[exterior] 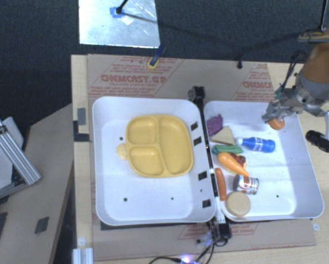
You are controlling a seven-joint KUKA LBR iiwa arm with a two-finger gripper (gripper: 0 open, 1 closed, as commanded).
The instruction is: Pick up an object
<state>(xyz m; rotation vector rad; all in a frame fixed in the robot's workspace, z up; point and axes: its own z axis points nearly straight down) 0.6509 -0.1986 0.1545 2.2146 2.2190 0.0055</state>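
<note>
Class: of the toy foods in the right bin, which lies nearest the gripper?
The small orange ball, right at the gripper, apart from the rest.

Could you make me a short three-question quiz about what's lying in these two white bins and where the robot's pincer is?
1. True or false: the yellow divided plate lies in the left bin.
2. Which thing is closest to the pincer? A) the blue bottle B) the small orange ball C) the tin can
3. Fill in: the carrot lies in the ____ bin.

Key:
1. True.
2. B; the ball sits right at the pincer's tip, at the far side of the right bin. Whether it is gripped cannot be told.
3. Right.
</note>
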